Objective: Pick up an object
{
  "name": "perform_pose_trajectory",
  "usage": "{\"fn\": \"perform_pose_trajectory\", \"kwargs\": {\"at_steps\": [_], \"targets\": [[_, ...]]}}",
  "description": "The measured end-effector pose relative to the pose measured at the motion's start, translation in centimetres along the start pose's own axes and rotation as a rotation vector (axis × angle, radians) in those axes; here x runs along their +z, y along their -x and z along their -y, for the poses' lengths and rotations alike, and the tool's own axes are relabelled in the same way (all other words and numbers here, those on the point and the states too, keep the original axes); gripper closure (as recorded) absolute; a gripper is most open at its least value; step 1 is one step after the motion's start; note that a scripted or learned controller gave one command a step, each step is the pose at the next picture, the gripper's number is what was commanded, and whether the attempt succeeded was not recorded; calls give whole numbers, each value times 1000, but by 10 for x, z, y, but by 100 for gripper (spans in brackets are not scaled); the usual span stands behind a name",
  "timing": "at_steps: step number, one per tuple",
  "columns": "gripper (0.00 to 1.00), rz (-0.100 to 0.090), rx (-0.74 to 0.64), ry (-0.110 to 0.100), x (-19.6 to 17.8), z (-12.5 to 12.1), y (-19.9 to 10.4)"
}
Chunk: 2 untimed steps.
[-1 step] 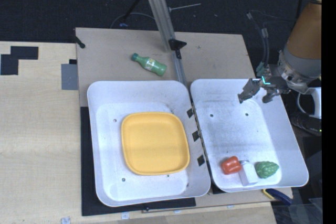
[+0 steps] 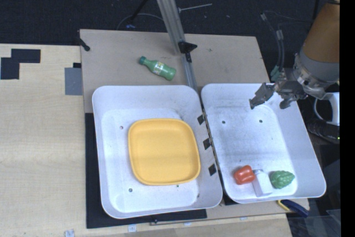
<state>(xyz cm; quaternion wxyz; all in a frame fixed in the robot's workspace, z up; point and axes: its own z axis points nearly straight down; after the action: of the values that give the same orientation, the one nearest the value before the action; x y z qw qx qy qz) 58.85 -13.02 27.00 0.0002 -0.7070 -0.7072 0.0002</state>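
Tool [image 2: 273,97]: hovering over the right bin's [image 2: 310,144] far edge, fingers spread, carrying nothing. Red pepper [image 2: 243,175], white block [image 2: 260,184] and green piece [image 2: 281,178]: lying at the bin's near edge. Step: approaching; next, travelling nearward and descending.

My arm [image 2: 324,36] — broad orange band above a grey wrist — ends in a dark, angular two-finger gripper [image 2: 272,98].

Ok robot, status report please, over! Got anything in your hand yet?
Hand open, nothing held, above right bin far edge. Red toy and green toy at bin's near edge. Path clear.
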Motion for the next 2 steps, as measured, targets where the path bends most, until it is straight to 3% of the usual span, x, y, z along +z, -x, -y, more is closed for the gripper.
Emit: {"fn": "perform_pose_trajectory", "kwargs": {"at_steps": [2], "targets": [[0, -1, 1, -5, 102, 1, -2]]}}
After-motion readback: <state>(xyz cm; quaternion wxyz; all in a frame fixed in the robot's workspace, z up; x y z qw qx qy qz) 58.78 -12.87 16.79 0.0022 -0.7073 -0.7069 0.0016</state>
